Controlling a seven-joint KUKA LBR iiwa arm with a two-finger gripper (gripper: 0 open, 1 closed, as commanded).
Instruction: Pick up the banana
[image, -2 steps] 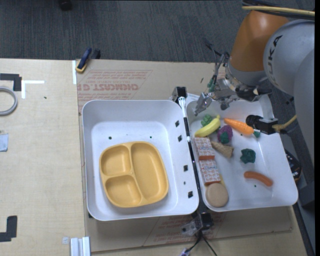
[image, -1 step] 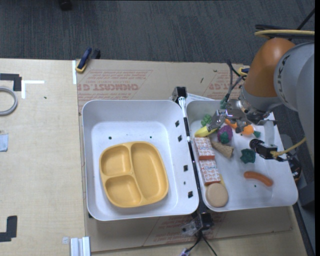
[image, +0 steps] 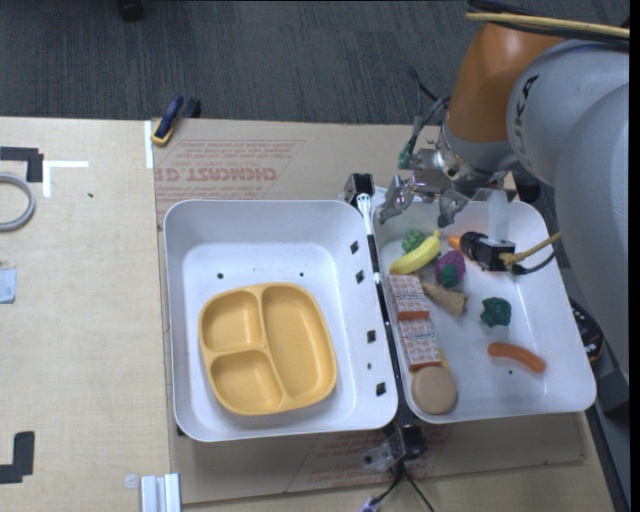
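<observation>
So the gripper (image: 420, 205) sits at the upper edge of the right bin (image: 560, 385), hanging off the big grey arm (image: 590, 120) that fills the upper right of the frame. Its two fingers are spread apart with nothing between them, one finger (image: 393, 200) toward the divider between the bins, the other further right.

The banana (image: 414, 255) lies in the right bin just below the gripper, near the upper left corner of that bin, tilted with its tip pointing up and right. It's not touched by the fingers. A small green thing (image: 413, 240) sits right against its upper end, and a purple item (image: 451, 268) is just to its right.

Also in that bin: a red and white packet (image: 413, 322) along the left wall, a round cookie (image: 434, 390) below it, a green broccoli piece (image: 495, 312) and a sausage (image: 517, 357) toward the right.

The left bin (image: 190, 240) holds a yellow divided plate (image: 267, 347).
</observation>
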